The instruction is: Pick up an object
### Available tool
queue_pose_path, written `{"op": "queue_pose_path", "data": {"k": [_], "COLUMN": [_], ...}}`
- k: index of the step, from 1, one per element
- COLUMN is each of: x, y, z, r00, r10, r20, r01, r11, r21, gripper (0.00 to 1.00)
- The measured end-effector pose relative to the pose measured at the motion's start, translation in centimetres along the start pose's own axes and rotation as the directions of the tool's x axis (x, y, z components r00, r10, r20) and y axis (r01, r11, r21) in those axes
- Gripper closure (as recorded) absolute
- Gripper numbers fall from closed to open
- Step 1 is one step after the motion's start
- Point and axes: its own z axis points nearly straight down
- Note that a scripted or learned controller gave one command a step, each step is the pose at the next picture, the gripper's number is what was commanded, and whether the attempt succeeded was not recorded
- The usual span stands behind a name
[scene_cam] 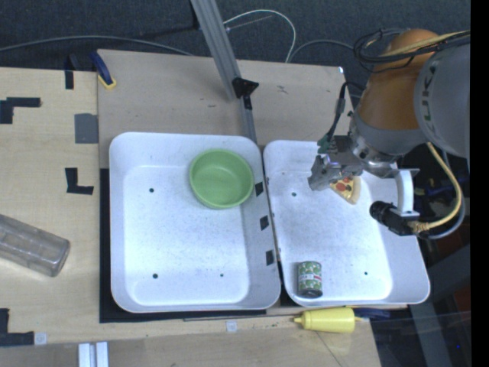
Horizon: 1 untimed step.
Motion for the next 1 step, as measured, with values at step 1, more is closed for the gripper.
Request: {"op": "queue_pose_path", "data": {"k": [1], "x": [5.5], "y": [-1.14], "z": [-0.89], "r00": [1.0], "r10": [-0.001], "r20": [0.0], "r01": [0.001], "r11": [1.0], "r21": [0.0], "gripper": [1.0]}}
